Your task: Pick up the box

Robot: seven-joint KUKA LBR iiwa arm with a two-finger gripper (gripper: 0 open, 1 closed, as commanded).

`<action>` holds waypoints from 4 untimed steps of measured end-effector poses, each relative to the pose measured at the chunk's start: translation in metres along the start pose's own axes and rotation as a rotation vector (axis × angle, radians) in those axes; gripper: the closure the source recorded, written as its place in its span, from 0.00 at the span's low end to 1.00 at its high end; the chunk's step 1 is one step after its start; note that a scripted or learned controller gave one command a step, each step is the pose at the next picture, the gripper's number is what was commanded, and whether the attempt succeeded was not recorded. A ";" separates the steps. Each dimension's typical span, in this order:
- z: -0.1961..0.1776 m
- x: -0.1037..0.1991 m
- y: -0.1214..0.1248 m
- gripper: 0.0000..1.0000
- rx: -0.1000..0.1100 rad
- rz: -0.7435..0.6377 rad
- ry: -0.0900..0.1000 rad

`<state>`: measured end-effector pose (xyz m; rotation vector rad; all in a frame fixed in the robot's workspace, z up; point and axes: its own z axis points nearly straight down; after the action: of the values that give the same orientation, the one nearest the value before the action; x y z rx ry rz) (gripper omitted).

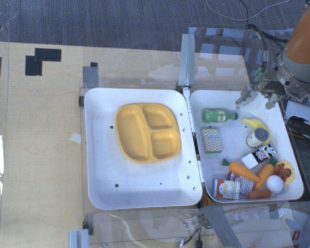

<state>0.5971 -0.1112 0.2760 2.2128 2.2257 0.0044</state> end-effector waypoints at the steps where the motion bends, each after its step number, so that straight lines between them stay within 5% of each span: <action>1: 0.084 0.065 -0.046 0.00 0.001 0.026 0.001; 2: 0.091 0.061 -0.017 0.00 0.000 0.033 0.001; 3: 0.090 0.070 -0.051 0.00 0.000 0.023 0.001; 4: 0.090 0.066 -0.012 0.00 0.000 0.088 0.000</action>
<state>0.5855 -0.0454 0.1855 2.3091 2.1259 0.0054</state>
